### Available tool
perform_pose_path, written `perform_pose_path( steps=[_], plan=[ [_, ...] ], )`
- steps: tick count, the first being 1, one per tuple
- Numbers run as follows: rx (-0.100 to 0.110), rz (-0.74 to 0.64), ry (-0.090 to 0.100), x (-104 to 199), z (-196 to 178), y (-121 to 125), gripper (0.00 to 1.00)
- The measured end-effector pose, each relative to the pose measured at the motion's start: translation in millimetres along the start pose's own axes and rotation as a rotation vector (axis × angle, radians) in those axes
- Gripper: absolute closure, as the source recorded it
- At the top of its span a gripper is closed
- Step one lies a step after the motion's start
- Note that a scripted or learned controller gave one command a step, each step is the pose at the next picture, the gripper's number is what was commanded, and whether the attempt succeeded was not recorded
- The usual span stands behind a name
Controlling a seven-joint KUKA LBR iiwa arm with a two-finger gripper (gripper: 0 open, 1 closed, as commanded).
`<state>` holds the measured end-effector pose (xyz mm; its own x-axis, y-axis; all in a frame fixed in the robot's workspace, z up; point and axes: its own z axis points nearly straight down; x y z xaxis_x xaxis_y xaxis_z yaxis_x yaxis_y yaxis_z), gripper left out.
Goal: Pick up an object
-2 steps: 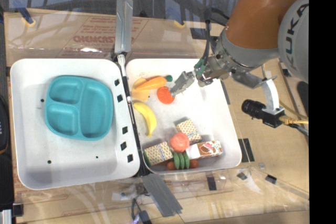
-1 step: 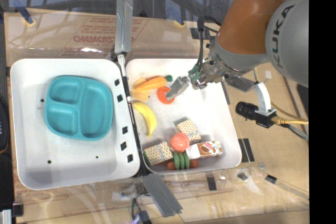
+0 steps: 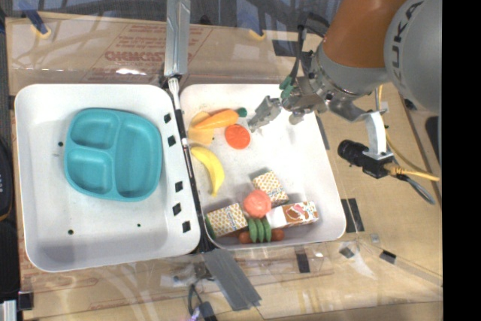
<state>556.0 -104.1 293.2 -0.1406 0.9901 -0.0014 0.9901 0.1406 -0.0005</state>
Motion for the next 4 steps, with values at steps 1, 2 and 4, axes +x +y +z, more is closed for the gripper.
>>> perform_pose_path(
  steps=[1,2,4],
  plan=[
    [0.007,0.001,0.003,16.2,103.8,23.0,0.00],
    [0.001,-0.226,0.002,-43.8,201.7,39.4,0.00],
    [0.002,-0.228,0.002,-43.8,191.6,39.8,0.00]
  ],
)
